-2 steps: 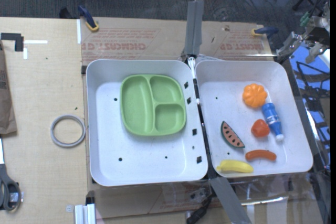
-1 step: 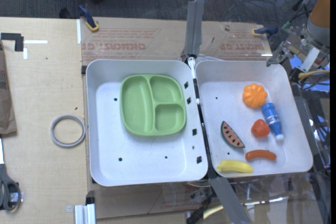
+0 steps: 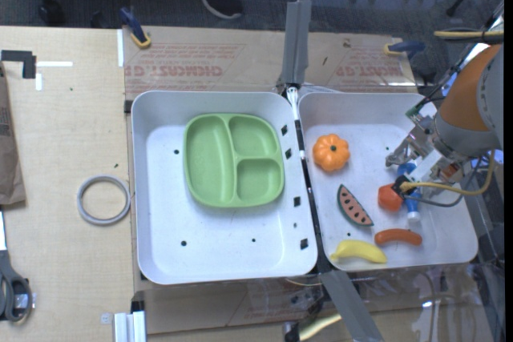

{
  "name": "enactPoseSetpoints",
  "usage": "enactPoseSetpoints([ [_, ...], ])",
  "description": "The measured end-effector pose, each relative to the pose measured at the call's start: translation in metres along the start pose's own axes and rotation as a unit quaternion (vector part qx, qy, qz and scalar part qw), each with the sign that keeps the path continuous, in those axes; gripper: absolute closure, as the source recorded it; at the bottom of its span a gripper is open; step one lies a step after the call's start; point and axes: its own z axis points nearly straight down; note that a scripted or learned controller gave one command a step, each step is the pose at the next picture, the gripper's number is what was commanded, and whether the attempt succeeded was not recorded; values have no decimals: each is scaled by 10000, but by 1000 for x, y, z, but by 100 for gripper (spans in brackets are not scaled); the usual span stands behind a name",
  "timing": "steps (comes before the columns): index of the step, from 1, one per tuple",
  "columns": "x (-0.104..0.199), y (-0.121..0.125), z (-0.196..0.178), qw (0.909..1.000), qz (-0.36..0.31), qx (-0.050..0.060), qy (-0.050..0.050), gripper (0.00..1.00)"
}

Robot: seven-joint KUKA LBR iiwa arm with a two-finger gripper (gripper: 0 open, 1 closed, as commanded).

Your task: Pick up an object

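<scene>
The right bin [image 3: 449, 252] holds several toy foods. An orange pumpkin [image 3: 331, 152] sits at its far left, and a watermelon slice [image 3: 354, 206] lies below it. A small red-orange piece [image 3: 390, 197] lies near the middle. An orange sausage [image 3: 397, 237] and a yellow banana [image 3: 359, 251] lie along the front wall. My gripper [image 3: 403, 157] hangs low over the right half of this bin, just above and to the right of the red-orange piece. A thin blue and white thing [image 3: 411, 204] shows right under it, partly hidden.
The left bin [image 3: 152, 244] carries a green divided plate [image 3: 234, 159]. A grey ring [image 3: 104, 199] lies on the wooden bench to the left, with scissors [image 3: 12, 292] at the bench's front left corner. A metal divider [image 3: 295, 52] stands between the bins.
</scene>
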Motion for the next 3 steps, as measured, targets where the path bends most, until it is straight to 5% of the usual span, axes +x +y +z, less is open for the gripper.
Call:
enactPoseSetpoints([
  [1,-1,0,-9,10000,18,10,-4,100],
  [2,84,-68,-100,9905,1373,-9,2,100],
  [3,37,-32,-157,9793,2022,-10,-2,100],
])
